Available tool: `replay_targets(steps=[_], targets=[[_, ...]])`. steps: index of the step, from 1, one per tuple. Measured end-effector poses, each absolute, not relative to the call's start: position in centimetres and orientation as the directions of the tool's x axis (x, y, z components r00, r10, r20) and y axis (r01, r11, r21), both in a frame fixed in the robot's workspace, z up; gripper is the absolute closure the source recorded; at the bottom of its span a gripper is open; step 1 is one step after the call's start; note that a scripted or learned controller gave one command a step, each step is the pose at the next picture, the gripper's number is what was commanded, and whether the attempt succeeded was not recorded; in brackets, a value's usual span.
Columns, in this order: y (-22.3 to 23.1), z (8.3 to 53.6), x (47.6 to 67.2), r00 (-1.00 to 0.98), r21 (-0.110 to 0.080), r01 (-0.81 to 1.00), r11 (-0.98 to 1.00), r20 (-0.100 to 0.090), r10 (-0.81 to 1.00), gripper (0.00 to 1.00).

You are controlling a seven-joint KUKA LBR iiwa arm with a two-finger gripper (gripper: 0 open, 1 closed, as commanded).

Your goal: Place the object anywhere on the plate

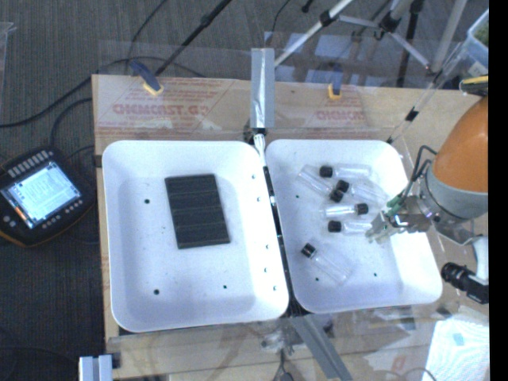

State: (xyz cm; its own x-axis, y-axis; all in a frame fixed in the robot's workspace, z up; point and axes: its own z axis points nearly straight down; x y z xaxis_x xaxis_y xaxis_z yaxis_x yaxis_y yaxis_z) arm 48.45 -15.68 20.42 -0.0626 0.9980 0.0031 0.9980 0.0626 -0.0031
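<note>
Clear vials lie beside the pincer, whose state I cannot tell.

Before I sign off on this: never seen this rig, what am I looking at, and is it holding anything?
This is one fixed camera above a bench, looking down at a slant. Two shallow white bins sit side by side. The left bin holds a dark ribbed rectangular plate, the target for the task. The right bin holds several clear vials with black caps, lying scattered on their sides. The grey and orange shape at the right is the robot arm, reaching in over the right bin. Its tool sits low near the vials at the bin's right side. It is too small and blurred to tell whether it grips a vial. A handheld control pendant lies on the floor at the left.
</note>
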Motion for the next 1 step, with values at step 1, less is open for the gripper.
replay_targets(steps=[1], targets=[[-9.98,29.62,55.93,-0.102,-0.003,0.995,0.102,-0.002,0.995,1.0]])
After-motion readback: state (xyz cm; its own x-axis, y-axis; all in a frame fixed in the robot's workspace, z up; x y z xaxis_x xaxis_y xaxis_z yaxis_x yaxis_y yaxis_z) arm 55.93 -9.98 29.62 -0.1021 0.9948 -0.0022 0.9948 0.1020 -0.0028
